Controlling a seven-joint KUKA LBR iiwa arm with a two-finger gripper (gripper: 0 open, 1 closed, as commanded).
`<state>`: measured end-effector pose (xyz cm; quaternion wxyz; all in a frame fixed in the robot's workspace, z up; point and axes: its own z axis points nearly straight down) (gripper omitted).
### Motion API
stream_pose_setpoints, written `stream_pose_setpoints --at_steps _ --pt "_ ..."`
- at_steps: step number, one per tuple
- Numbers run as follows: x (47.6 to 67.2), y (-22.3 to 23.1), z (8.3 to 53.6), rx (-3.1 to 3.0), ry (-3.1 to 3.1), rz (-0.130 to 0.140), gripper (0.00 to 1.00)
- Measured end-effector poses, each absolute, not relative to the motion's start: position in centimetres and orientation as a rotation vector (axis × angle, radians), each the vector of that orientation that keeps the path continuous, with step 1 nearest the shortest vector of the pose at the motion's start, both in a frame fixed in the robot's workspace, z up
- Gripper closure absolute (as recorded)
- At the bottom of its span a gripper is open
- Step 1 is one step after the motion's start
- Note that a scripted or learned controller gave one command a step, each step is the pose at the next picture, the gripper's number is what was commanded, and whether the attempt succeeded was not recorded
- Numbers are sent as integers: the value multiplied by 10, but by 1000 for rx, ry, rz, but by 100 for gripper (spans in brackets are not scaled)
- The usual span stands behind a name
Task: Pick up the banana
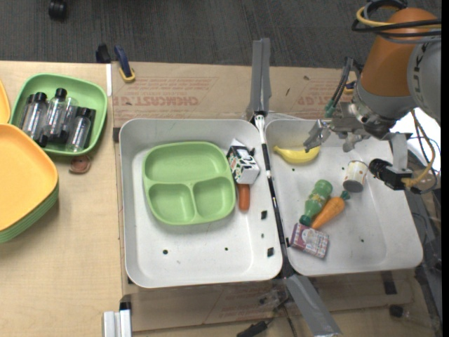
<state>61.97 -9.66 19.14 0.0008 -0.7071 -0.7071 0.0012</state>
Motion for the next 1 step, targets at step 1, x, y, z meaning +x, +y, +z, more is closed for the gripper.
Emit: stream_pose_setpoints --at_steps 1 --pt "659 -98 111 -2176 -2266 2 0"
